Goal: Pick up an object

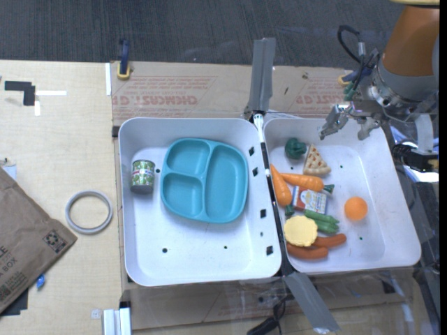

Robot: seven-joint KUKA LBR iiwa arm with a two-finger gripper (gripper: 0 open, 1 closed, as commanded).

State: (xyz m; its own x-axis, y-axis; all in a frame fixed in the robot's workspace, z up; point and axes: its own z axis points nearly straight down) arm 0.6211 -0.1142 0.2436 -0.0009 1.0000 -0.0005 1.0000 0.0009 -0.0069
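Left white bin: small green-labelled can near its left edge, teal plastic divided tray mid-bin. Right white bin: toy foods crowd the left edge, with a dark green lump, a waffle wedge, an orange carrot and a yellow disc. A lone small orange ball sits toward the right edge. The two-finger gripper hangs over the back edge, jaws spread, holding nothing; the foods lie forward and left of it.

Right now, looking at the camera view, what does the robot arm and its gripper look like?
The arm is bulky and rounded, with a broad orange band above a grey wrist section. Dark cables loop along its left side, near a small patch of yellow and green. The gripper is silvery metal with two thin fingers. Any lettering is too small to tell.
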